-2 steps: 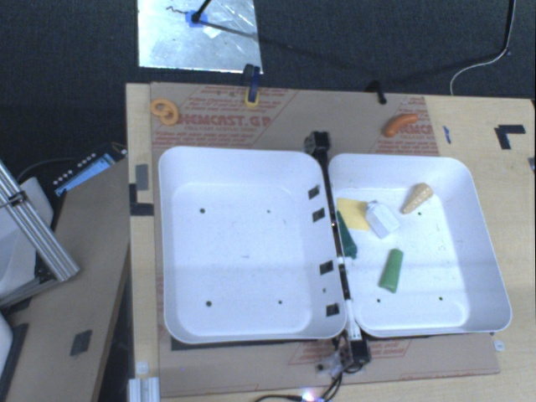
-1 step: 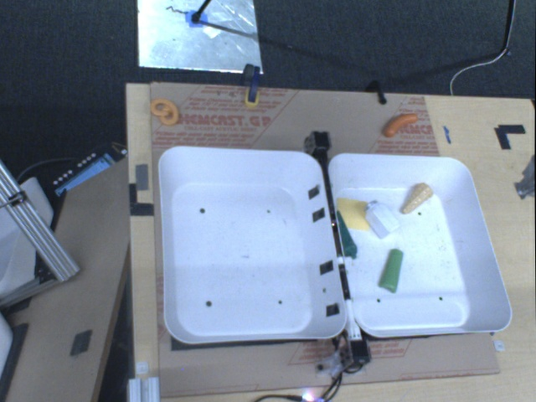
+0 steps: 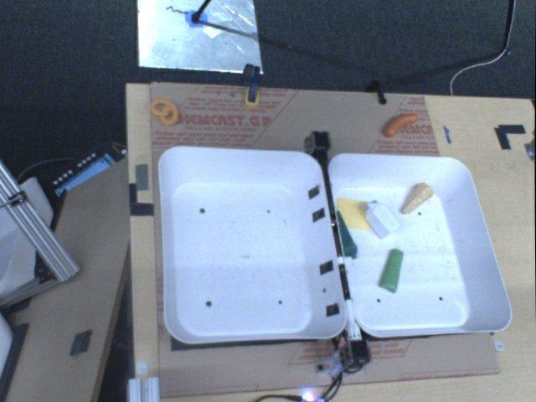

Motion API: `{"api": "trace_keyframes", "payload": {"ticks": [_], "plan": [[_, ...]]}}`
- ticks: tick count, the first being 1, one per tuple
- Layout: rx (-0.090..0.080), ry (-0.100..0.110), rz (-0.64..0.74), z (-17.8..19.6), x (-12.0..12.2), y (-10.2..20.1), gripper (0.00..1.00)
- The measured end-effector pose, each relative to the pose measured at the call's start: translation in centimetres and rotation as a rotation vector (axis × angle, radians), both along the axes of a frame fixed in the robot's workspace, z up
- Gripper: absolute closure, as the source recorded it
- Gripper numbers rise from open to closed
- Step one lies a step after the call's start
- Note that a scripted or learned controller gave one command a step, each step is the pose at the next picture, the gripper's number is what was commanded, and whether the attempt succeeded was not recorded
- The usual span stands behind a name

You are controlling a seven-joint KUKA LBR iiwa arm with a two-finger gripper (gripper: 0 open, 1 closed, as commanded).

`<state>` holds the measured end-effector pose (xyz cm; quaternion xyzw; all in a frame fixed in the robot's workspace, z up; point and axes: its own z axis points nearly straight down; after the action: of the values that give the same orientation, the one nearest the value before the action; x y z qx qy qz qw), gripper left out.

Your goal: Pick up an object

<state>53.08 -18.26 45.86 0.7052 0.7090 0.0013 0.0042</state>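
In the right bin (image 3: 481, 249), a white block (image 3: 382, 220) touches a yellow piece (image 3: 352, 213); a tan cone (image 3: 416, 198) and a green cylinder (image 3: 390, 270) lie near it. Whether the jaws are open or closed cannot be told.

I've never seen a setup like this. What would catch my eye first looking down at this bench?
Two shallow white bins sit side by side on a brown board: the left bin and the right bin. The right one holds a small cluster: a yellow piece under a white block, a tan cone, a green stick and a darker green piece against the dividing wall. Behind the bins, an orange ring and an orange sausage shape lie on the board.
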Motion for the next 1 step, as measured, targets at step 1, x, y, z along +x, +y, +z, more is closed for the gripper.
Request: {"api": "trace_keyframes", "payload": {"ticks": [1], "plan": [[0.005,0.005,0.0,-0.54,-4.52,3.58,1.0]]}}
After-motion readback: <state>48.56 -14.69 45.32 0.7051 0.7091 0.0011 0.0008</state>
